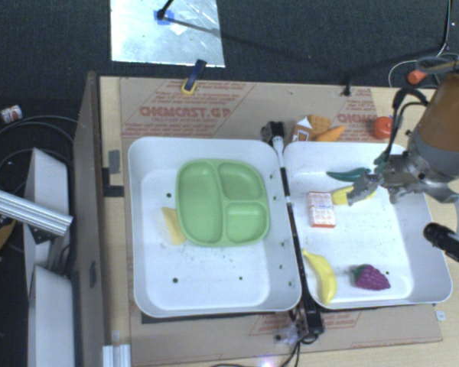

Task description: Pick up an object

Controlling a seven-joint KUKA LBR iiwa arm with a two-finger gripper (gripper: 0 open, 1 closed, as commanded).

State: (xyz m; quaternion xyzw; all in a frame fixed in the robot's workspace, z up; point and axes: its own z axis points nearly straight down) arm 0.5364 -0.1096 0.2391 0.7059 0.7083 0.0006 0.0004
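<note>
lying nearest the camera in the right bin (428,293) are a banana (322,274) and a bunch of purple grapes (371,277); the banana sits by the bin's left wall, just right of the black divider (289,212) that runs between the two bins, and the grapes rest to the right of the banana, apart from it. farther from the camera than the banana, and also close to the divider, a small orange-and-white box (321,209) lies flat on the bin floor. just beyond and right of that box the gripper (361,191) hangs low over the bin, with a yellow piece (342,196) at its tip and a teal piece (346,175) just past it; whether the fingers are open or closed on either piece cannot be told from this angle. the grey arm (440,140) with its orange band reaches in from the right of the bin. left of the divider, the left bin (149,266) holds a green divided plate (221,202), and a pale yellow piece (172,225) pokes out from under the plate's left edge. beyond the divider's far end, on the cardboard (214,105), sit an orange carrot-like toy (330,134) and a red ball (382,127). farthest off, a yellow-handled tool (192,79) lies on the cardboard's back edge.
</note>
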